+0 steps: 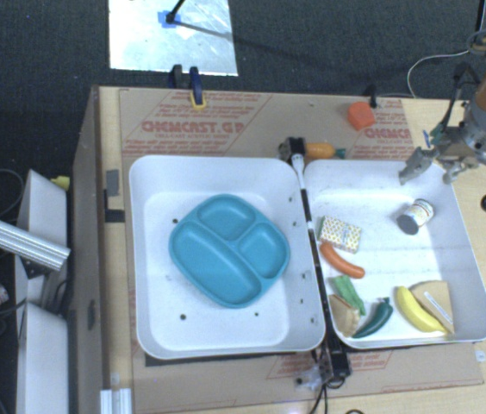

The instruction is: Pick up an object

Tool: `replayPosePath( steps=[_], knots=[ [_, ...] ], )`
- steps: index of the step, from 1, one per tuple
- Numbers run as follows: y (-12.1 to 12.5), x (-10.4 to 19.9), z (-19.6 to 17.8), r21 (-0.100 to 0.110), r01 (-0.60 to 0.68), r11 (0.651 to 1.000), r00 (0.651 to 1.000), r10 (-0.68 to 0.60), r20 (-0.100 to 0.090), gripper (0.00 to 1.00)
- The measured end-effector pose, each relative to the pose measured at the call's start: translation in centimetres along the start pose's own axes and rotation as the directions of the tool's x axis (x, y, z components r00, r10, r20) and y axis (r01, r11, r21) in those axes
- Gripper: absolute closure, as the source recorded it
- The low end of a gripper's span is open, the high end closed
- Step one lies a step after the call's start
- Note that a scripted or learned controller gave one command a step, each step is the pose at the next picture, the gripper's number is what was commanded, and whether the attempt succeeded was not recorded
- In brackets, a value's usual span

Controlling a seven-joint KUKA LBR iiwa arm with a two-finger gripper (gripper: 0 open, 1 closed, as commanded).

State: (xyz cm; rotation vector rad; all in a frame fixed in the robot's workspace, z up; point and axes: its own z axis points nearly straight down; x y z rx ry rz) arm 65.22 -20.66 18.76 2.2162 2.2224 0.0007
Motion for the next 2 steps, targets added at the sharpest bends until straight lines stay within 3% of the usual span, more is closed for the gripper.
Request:
replayPosePath(
  steps=[2],
  knots=[
    [-0.2, 0.04, 0.52, -0.001, 0.002, 1.0, 1.0, -0.002, 0.0, 0.0]
  ],
)
